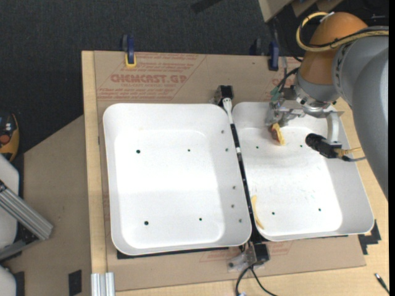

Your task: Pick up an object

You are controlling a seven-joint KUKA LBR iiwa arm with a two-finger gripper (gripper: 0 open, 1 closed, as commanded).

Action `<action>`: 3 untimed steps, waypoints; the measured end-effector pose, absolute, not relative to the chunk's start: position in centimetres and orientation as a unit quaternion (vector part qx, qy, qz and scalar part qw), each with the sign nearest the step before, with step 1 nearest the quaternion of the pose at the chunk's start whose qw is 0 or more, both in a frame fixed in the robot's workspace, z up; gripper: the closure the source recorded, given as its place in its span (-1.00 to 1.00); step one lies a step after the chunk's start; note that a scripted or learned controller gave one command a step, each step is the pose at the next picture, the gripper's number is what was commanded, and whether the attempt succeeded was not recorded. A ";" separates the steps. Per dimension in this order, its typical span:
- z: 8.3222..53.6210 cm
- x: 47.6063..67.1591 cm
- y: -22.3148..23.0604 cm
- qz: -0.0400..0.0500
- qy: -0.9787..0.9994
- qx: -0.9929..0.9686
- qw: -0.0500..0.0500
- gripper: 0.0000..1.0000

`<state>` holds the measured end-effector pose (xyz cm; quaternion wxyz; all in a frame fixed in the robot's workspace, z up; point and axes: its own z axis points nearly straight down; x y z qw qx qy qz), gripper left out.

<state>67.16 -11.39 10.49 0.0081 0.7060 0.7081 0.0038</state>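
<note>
My gripper hangs over the far part of the right bin, pointing down. A small tan-yellow piece sits right under its tip, touching or nearly touching it; whether it is gripped or resting on the bin floor cannot be told from this angle. A second yellow strip lies against the right bin's left wall, near the front.
The left bin stands beside the right one on a brown board. A black clamp sits at the far end of the seam between the bins. The arm's grey body covers the far right corner.
</note>
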 end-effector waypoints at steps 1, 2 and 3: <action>19.0 63.3 -3.8 0.002 0.709 0.705 0.000 1.00; 22.7 66.9 3.0 0.003 0.710 0.704 0.003 1.00; 25.8 66.7 11.5 0.003 0.710 0.704 0.002 1.00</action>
